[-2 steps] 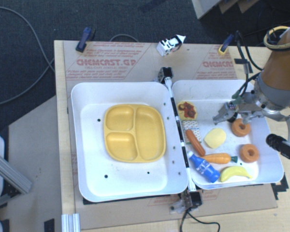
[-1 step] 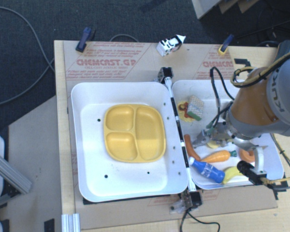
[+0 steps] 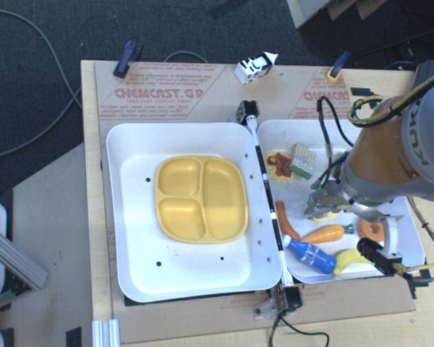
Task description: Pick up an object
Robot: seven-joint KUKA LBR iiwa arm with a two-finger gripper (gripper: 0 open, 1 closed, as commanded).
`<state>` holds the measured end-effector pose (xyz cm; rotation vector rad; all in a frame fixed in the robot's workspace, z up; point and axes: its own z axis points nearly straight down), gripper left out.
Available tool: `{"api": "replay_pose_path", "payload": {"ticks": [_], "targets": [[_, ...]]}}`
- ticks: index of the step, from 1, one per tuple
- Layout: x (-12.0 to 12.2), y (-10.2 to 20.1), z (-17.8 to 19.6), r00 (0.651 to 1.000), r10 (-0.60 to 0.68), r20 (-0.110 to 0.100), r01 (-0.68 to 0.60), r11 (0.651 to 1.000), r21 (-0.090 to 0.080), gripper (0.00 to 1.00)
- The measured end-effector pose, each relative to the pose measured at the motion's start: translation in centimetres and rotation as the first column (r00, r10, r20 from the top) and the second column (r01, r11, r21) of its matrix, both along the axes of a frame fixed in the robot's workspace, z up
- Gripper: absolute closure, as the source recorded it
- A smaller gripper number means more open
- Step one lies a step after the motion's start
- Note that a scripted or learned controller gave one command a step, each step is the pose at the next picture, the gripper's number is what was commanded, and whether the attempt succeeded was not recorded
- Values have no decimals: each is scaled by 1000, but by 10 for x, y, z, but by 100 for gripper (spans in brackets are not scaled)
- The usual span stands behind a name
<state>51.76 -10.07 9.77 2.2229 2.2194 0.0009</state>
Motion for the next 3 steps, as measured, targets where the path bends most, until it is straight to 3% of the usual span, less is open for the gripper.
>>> {"api": "replay_pose_path", "payload": {"ticks": [1,2,3], "targets": [[0,0,0,1000,0,0,0,1000,0,0],[0,0,10,1000,-1,1,1,1000,0,100],[0,0,10,1000,-1,1,1,1000,0,0]]}}
